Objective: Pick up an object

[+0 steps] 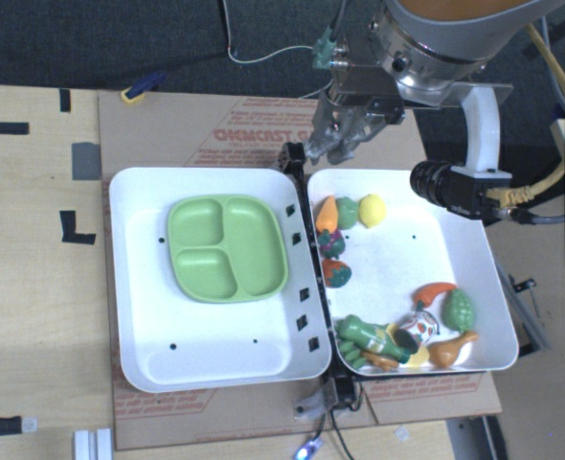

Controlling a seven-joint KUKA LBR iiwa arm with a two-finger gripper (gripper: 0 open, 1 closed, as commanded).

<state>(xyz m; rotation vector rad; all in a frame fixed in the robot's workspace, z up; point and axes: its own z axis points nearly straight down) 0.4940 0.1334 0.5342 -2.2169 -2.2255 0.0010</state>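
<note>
While the arm (464,17) hangs over the far edge of the bench (33,257), its grey body and orange band fill the upper right corner, well above both bins. Next in size come the bins themselves: the left bin (139,353) and the right bin (474,257) sit side by side, their inner walls touching along a line of black clips. A green plate (228,247) with three compartments lies flat in the left bin, toward its far half.

The gripper (345,132) hovers above the far rim where the two bins meet — whether its fingers are apart or together I cannot tell, and nothing shows between them.

The toys all lie in the right bin. A cluster crowds the near right corner: a green toy (359,333) by the inner wall, a green pepper (460,308) with an orange piece (434,292) just beside it, and a white-and-red toy (418,328) between them. Along the inner wall, farther back, a carrot (327,212) and a yellow lemon (372,210) sit near each other — a small red toy (336,272) lies nearer, apart from both.
</note>
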